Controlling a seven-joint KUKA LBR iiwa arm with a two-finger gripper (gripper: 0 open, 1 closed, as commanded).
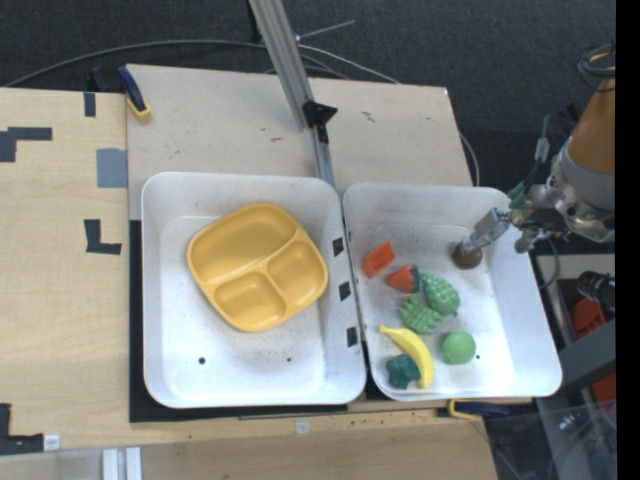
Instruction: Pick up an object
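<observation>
The right bin (pixel 520 308) holds several toy foods. Among them are an orange piece (pixel 377 259), a red piece (pixel 402 278), two knobbly green items (pixel 440 293) (pixel 420 317), a yellow banana (pixel 412 351), a green ball (pixel 458 347) and a dark teal piece (pixel 401 371). A small brown round object (pixel 467 256) lies toward the bin's back right. My gripper (pixel 487 230) reaches in from the right over this bin, its tip just above and right of the brown object. I cannot tell whether it touches it.
The left bin (pixel 170 268) holds a yellow divided plate (pixel 258 266). A grey metal pole (pixel 290 58) slants down to the seam between the bins. The arm's orange band (pixel 598 128) is at the right edge.
</observation>
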